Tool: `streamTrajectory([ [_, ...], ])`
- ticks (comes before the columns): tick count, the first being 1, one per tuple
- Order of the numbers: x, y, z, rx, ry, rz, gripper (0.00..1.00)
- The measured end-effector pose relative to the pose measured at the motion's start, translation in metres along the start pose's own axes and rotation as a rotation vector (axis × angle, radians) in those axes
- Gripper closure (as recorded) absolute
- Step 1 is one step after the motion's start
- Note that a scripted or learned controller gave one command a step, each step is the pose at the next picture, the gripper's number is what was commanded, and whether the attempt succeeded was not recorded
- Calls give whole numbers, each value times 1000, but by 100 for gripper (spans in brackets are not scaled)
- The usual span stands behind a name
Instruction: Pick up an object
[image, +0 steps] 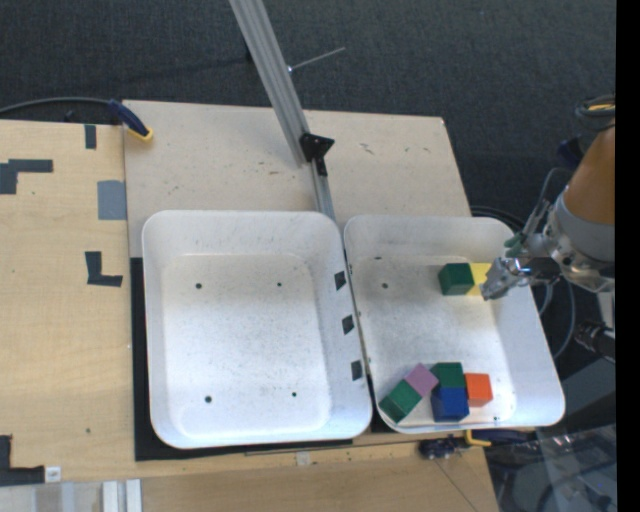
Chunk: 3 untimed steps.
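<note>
Two white bins sit side by side on the counter (250, 165); we see the left bin (160, 300) and the right bin (525, 345). Near the right bin's far right edge lies a green cube (455, 279) touching a yellow block (481, 272). The tool (500, 281) hangs just beside the yellow block; we cannot tell its state. At the near edge cluster a pink block (422, 379), green block (401, 401), blue cube (450, 403) and orange cube (479, 388).
</note>
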<state>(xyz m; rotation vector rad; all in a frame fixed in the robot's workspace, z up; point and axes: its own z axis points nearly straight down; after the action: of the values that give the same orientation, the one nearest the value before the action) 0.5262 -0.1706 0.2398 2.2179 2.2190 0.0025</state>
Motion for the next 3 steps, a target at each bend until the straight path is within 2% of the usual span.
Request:
streamTrajectory([
  [1, 64, 5, 3, 5, 4, -7, 100],
  [2, 114, 15, 13, 7, 3, -5, 100],
  [3, 170, 27, 6, 5, 4, -7, 100],
])
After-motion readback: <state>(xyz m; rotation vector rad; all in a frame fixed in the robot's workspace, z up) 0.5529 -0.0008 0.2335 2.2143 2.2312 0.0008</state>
